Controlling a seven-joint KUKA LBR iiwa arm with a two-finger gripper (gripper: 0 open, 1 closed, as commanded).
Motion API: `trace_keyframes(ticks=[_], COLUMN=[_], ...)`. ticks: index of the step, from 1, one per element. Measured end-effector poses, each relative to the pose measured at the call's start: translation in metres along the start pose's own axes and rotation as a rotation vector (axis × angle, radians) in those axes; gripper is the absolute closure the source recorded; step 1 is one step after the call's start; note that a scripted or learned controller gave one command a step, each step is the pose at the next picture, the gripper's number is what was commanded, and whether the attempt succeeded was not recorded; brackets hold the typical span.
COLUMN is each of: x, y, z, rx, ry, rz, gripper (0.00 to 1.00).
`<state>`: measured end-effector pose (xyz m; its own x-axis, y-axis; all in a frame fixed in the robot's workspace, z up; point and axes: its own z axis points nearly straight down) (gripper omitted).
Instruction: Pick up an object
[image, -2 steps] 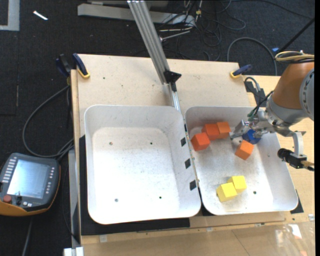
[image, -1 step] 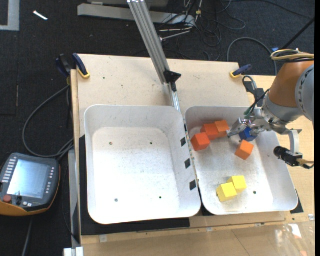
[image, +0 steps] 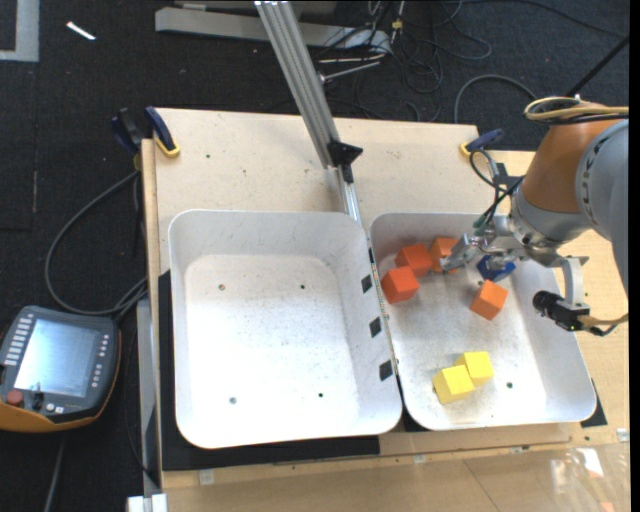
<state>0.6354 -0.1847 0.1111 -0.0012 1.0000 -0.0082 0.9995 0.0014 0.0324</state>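
Small orange blocks (image: 401, 284) in the right bin (image: 560, 395), near the gripper (image: 468, 250), probably light, rigid, best taken across two flat faces; jaw state impossible to tell.

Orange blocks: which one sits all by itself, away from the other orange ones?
The orange block at the right, just below the gripper. The other orange blocks cluster together further left.
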Motion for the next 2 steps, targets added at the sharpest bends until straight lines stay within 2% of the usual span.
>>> trace_keyframes(ticks=[1,2], x=[0.0022,0.0042], y=[0.0123,0.0133], z=[0.0003,0.0001], rx=[0.018,0.021], ry=[0.002,0.001], rz=[0.0,-0.006], gripper=[0.0,0.0])
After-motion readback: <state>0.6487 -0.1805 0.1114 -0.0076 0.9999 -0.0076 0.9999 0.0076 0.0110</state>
